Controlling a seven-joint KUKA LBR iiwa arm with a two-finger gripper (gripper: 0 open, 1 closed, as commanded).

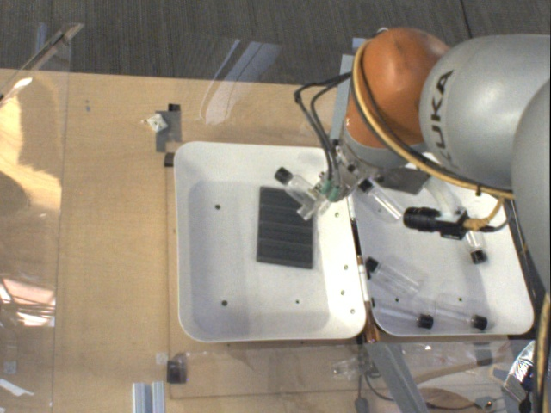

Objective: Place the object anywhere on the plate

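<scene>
A dark grey ribbed plate (286,227) lies flat in the middle of the left bin (207,308). A clear tube with a black cap (294,189) hangs tilted over the plate's upper right corner, cap end pointing up-left. My gripper (325,191) is at the left bin's right wall and is shut on the tube's lower end. The arm's big grey and orange wrist hides the area behind it.
The right bin (516,308) holds several more clear tubes with black caps, such as one (394,275) near its left wall and two (448,317) along its front. A black cable plug (428,220) hangs over that bin.
</scene>
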